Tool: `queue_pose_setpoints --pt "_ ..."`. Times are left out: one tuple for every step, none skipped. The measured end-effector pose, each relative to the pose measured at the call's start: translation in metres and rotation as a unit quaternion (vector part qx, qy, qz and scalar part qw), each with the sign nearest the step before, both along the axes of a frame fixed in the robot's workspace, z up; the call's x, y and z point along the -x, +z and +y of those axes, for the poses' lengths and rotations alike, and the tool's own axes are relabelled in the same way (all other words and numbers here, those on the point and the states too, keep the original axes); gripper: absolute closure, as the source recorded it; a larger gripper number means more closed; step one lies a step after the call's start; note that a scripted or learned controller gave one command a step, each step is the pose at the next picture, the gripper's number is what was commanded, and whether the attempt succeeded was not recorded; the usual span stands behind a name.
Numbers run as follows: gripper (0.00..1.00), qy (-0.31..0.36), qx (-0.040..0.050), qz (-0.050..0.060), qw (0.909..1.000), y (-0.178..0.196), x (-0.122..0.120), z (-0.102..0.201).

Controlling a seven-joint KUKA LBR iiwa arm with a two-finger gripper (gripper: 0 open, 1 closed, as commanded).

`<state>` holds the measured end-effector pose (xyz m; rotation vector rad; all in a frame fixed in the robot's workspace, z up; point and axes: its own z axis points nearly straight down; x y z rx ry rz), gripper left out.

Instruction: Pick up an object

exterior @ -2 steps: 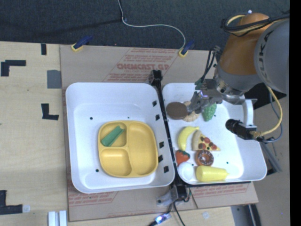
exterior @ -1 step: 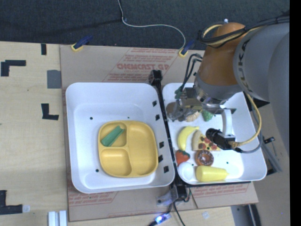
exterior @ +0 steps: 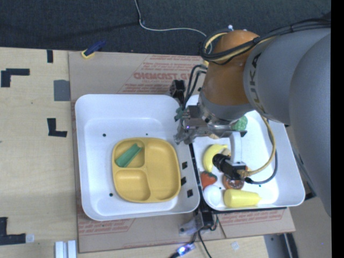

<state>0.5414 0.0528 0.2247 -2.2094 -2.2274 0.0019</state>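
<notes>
The bench carries a flat sheet of brown printed cardboard [exterior: 107, 74] on which both bins sit.

Left bin [exterior: 86, 144]: shallow, white, smooth plastic with rounded corners. It holds a glossy yellow divided plate [exterior: 161, 165], rounded-square in outline with three compartments. A matte green oblong piece [exterior: 128, 155] lies at a slant in the upper-left compartment.

Right bin [exterior: 285, 165]: same white moulded form, touching the left bin along the shared rim. Candidate pick objects lie here:
- a curved yellow banana-shaped piece [exterior: 210, 153] near the bin's left wall;
- a small orange-red piece [exterior: 207, 179] just below it, shape unclear;
- a pale yellow tapered piece [exterior: 241, 198], smooth, lying on its side near the lower rim;
- a green piece [exterior: 240, 124], mostly hidden under the arm.

The grey arm with its orange band [exterior: 228, 74] reaches over the right bin. The gripper [exterior: 207, 128] hangs over the bin's upper-left area, just above the banana-shaped piece. Whether it is spread or closed cannot be told; no object is seen in its grasp.
</notes>
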Motion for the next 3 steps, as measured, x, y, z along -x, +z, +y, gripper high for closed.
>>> queue_pose_setpoints --pt "1.00 -0.003 0.0011 -0.001 1.0000 0.008 -0.004 -0.012" --pt "1.00 -0.002 0.0011 -0.001 1.0000 0.004 -0.007 -0.001" --pt "1.00 -0.003 0.0010 0.000 1.0000 0.009 0.002 -0.008"
